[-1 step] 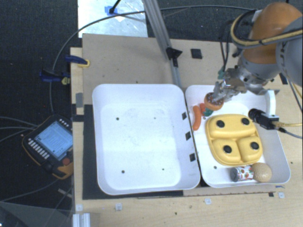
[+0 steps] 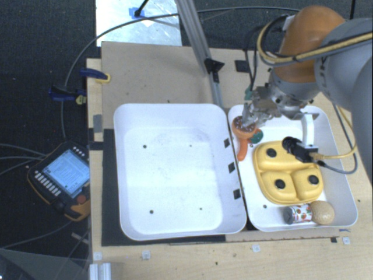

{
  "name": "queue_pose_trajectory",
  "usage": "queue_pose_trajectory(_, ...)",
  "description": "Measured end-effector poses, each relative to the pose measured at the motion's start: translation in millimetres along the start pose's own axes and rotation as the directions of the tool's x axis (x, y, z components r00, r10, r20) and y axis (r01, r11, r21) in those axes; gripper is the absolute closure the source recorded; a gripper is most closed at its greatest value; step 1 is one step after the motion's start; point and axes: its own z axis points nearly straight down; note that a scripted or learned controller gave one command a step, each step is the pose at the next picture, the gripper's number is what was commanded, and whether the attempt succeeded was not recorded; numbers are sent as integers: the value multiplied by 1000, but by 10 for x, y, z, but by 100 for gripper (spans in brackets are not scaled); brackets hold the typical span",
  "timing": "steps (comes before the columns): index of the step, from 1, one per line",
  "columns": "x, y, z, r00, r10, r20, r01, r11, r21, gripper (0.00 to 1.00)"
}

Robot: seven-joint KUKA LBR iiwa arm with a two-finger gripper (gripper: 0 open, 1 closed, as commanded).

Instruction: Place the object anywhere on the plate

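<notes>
Camera view is looking down at a slant on two shallow white plastic bins sitting side by side on a brown board. The left bin [image 2: 169, 168] is showing a smooth, slightly scuffed floor with a few small dark dots. The right bin [image 2: 338, 150] is holding a yellow plate [image 2: 287, 172], glossy and divided into three rounded compartments, each marked with a small dark spot.

The grey arm is reaching in from the right, its rounded orange band sitting above the wrist, with yellow and black cables looping around it. The gripper [image 2: 252, 121] is hanging over the near-left corner of the right bin, just beside the plate's upper-left edge. Directly under it an orange carrot-shaped toy [image 2: 240, 140] is lying, long and tapered, with a small green tip beside it. It is touching or nearly touching the gripper, outside the plate, against the bin's left wall. Whether the gripper is grasping it or is released I cannot tell.

At the bin's lower edge a small cylindrical can [image 2: 297, 214] with a red and white label is lying next to a round, matte tan ball [image 2: 322, 212]. A handheld pendant [image 2: 63, 177] with a lit screen is resting left of the board.
</notes>
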Motion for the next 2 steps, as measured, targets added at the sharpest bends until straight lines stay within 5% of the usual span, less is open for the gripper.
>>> queue_pose_trajectory(2, 1193, 105, 98, 1000, 0, -1, 0, 1000, 0, 100)
